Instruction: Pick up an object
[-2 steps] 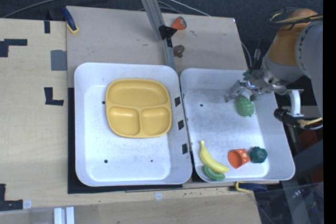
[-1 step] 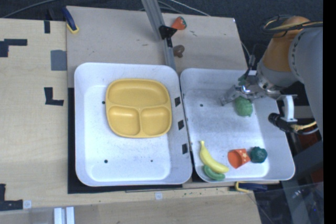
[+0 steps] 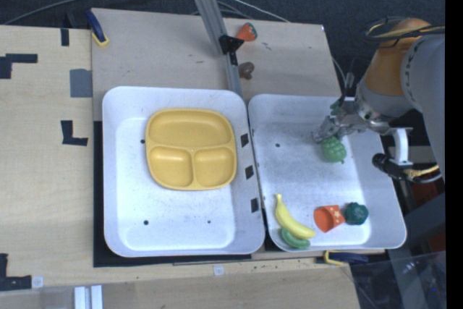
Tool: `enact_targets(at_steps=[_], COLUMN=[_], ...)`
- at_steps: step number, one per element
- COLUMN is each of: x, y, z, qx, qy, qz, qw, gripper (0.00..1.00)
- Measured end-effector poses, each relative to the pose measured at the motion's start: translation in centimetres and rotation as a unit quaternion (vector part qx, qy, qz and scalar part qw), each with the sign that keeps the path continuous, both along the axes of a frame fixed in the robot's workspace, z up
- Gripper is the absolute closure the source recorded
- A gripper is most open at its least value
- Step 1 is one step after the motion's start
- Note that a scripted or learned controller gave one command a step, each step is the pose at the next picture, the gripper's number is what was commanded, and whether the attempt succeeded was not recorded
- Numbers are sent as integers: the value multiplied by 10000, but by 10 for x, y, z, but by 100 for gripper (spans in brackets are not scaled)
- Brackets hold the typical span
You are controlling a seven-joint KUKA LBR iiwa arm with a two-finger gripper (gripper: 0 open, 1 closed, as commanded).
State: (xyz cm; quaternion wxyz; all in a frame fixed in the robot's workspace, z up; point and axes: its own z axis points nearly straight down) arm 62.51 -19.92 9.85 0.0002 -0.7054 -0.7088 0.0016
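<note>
In the right bin (image 3: pixel 289 163), a light green round object (image 3: pixel 333 150) lies near the far right side. My gripper (image 3: pixel 328 131) reaches in from the right and hangs right over its upper edge, touching or almost touching it. A yellow banana (image 3: pixel 291 219) lies at the bin's near edge with a small green piece (image 3: pixel 295 241) under its tip. An orange object (image 3: pixel 328 218) and a dark green object (image 3: pixel 355 213) sit side by side to the banana's right.
The left bin (image 3: pixel 116 177) holds a yellow divided plate (image 3: pixel 192 148). A grey metal pole (image 3: pixel 210 3) slants over the bench behind the bins. The arm's grey body and orange band (image 3: pixel 394 69) stand at the right edge.
</note>
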Motion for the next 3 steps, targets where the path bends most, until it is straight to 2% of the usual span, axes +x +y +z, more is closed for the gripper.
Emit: enact_targets(at_steps=[1,3], x=[3,9], y=[-4,2], z=[63,161], qx=[-1,2], qy=[-40,-39], qz=[-17,-13], qw=[10000,10000], gripper=[100,100])
